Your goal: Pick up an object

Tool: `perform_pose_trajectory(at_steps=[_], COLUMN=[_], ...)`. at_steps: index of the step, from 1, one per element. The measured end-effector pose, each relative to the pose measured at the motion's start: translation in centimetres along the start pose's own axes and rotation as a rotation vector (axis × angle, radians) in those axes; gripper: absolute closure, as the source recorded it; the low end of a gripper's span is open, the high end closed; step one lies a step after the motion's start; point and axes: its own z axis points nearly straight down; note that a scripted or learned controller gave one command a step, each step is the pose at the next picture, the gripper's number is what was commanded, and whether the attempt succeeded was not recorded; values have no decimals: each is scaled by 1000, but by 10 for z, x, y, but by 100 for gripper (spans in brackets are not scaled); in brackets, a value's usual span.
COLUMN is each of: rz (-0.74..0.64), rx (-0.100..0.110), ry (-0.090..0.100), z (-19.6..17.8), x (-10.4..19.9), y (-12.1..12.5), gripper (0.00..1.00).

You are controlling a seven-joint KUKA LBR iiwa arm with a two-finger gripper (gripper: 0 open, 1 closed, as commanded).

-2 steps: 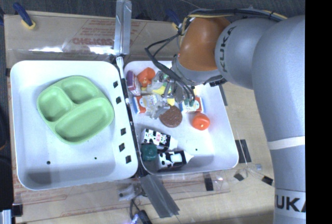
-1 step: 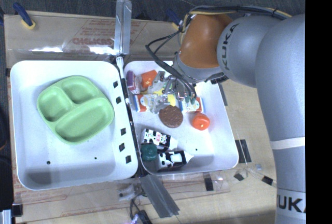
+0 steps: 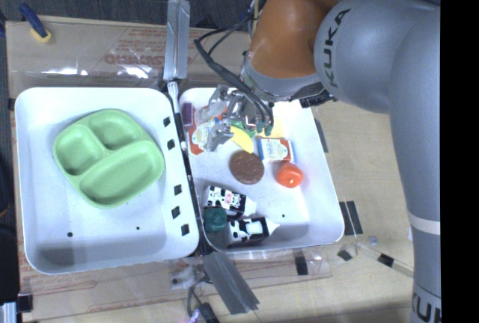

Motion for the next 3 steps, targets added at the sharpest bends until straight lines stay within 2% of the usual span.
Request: perform_pose_trajectory(at_steps=[1,2,3], rz=[114,-203,-446], rx=[2,2,1], ry=[8,11,10], z=[-34,-16,-19], x=[0,-15,-45], y=[24,-40,-124], gripper=[100,100,100])
